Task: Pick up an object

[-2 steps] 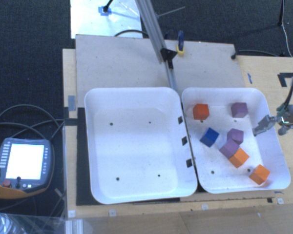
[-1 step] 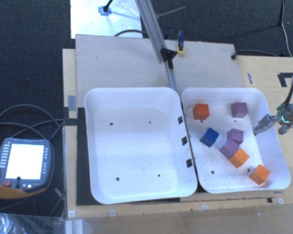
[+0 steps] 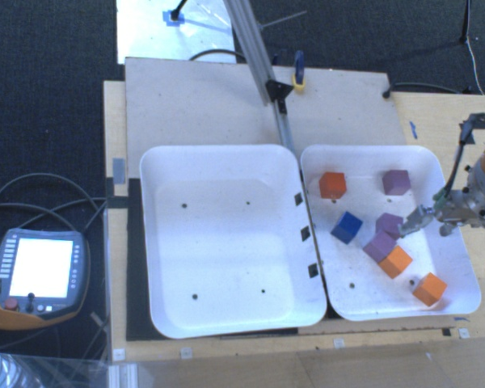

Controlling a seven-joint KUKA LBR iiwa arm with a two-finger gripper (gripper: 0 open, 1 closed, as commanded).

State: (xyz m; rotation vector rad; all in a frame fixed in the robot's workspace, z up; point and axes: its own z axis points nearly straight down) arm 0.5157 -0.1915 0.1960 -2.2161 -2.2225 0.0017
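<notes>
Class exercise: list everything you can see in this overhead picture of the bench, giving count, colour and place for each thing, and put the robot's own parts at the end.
bins: 2, white, side by side on the bench
orange cubes: 3, in the right bin: one near its far left, two near its front right
purple cubes: 3, in the right bin: one at the far right, two mid-bin, close by the gripper
blue cube: 1, in the right bin, left of centre
teach pendant: 1, grey and orange with a white screen, on the floor left of the bench
metal pole: 1, silver, slanting over the back of the bench
gripper: 1, grey metal, over the right bin beside the mid-bin purple cubes
</notes>
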